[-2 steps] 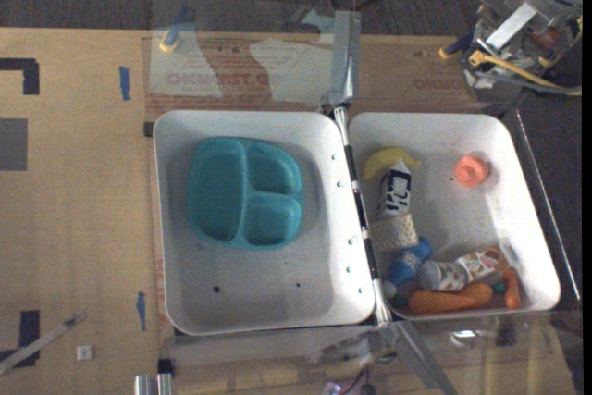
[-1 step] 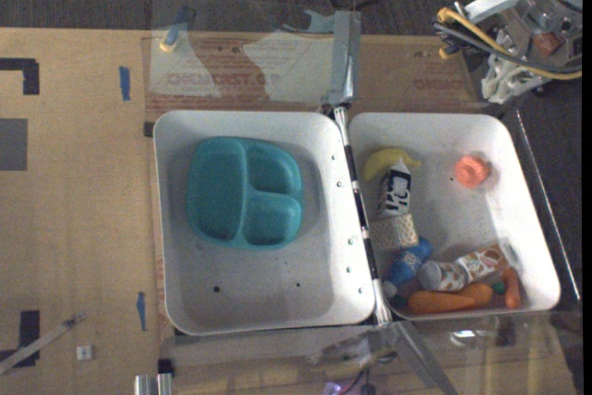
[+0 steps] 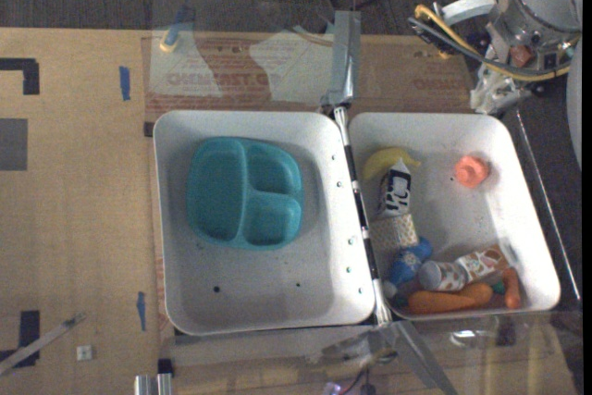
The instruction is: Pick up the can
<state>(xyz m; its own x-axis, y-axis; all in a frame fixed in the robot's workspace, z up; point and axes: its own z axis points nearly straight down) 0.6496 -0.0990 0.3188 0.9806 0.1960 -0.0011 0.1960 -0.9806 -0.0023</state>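
The can [image 3: 460,271] lies on its side near the front of the right bin [image 3: 518,199]. Its grey end faces left and its printed label faces up. It rests just behind an orange carrot [image 3: 450,299] and beside a blue toy [image 3: 408,262]. My gripper [image 3: 496,93] hangs above the bench just past the right bin's far right corner, well away from the can and with nothing visibly in it.
The right bin also holds a banana [image 3: 388,160], a small black-and-white carton [image 3: 397,191], a woven cylinder [image 3: 393,229] and a pink-orange toy [image 3: 472,171]. A teal divided plate [image 3: 245,191] lies in the left bin [image 3: 176,273]. Cables [image 3: 453,28] trail beside the wrist.
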